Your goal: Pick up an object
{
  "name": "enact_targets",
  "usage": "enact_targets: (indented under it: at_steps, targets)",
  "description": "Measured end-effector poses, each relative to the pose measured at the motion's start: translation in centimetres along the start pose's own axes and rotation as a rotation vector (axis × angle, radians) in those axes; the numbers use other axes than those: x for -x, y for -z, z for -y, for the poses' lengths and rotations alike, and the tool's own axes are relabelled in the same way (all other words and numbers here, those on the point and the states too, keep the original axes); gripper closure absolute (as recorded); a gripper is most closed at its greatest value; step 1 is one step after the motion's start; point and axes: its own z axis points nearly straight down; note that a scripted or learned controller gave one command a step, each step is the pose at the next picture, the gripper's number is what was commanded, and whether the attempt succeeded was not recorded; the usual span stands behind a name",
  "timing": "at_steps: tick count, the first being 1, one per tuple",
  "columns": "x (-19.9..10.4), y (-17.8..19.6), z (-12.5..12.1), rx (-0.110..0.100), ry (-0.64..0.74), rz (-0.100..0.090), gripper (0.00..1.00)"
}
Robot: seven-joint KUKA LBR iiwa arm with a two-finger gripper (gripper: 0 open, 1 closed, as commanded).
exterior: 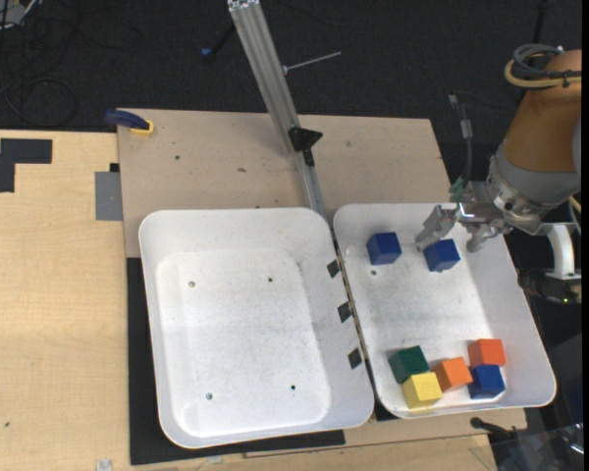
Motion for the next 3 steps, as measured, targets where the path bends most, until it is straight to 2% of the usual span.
enact_targets:
  at_steps: [1, 3]
  targets:
    - [0.0, 0.3, -0.1, 0.005, 0.000, 0.001, 0.00]
    - [-1.4, -11.4, -0.9, -0.002, 0.002, 0.000, 0.00]
